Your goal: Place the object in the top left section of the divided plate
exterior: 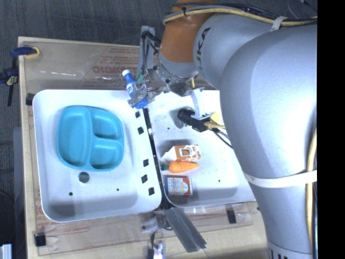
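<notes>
Pincer (pixel 139 93) state cannot be told; near it, above the bins' divide at upper centre, a small blue-and-white bottle-like object (pixel 129 83) is seen. If loosely held, that object could be dropped short of the blue divided plastic plate (pixel 90 137) at frame left.

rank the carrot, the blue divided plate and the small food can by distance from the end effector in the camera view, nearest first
From the end effector, at the bins' shared top edge:
1. Blue divided plate, left bin, just below-left.
2. Carrot, right bin, mid-lower.
3. Small food can, right bin, near the bottom edge, just past the carrot.
</notes>
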{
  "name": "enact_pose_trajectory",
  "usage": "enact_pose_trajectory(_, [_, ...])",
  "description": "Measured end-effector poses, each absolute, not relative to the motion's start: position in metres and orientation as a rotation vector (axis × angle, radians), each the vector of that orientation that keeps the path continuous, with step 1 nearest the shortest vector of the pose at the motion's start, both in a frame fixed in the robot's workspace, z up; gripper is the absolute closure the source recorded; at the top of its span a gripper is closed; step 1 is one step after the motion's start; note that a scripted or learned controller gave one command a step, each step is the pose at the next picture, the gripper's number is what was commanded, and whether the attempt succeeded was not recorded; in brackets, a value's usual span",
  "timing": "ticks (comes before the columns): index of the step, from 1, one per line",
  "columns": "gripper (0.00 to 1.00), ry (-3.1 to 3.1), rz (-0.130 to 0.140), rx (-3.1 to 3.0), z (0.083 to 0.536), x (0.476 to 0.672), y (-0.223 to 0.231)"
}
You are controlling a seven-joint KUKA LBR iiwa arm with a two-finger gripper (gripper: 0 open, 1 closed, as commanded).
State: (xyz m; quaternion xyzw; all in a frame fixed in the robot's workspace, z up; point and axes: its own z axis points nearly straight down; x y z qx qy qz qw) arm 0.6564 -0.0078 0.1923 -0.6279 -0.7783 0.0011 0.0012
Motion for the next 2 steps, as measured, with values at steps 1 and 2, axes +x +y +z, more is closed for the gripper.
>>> enact_pose_trajectory(1, [1.00, -2.565, 0.003, -1.810, 0.1922, 0.6563, 0.0455])
enact_pose_trajectory(2, [0.00, -2.565, 0.003, -1.810, 0.1923, 0.6563, 0.0454])
